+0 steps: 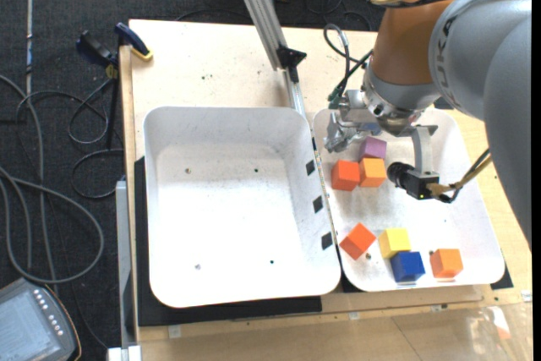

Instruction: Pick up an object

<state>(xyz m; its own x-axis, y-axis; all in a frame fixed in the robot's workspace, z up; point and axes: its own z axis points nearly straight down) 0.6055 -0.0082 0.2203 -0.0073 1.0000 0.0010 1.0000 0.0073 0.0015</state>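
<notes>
Hovering over the back-left part of the right bin point(470, 220), the tool point(341, 131) sits just behind a tight trio: purple block point(373, 150), red-orange block point(345, 175) and orange block point(373, 172). The last two touch side by side, and the purple one is just behind the orange. Nothing is visibly held. Cannot tell whether the tool is apart or together (the wrist body hides it). The likeliest target, as a guess, is the red-orange block, which is nearest the tool.

A second group lies near the front rim, well apart from the tool: tilted red block point(357, 239), yellow block point(394, 242), blue block point(407, 265) and front orange block point(445, 263).

Risks, my call:
- The trio is packed, so there is no gap on the touching side. A descent could land on top of a block or wedge two at once.
- The bin wall beside the left bin point(228, 199) is close, so a sideways approach could clip the rim.
- A nudge could shove the blocks together and the grasp would come up with nothing.
- An off-centre pinch on a cube corner would likely slip on lift.
</notes>
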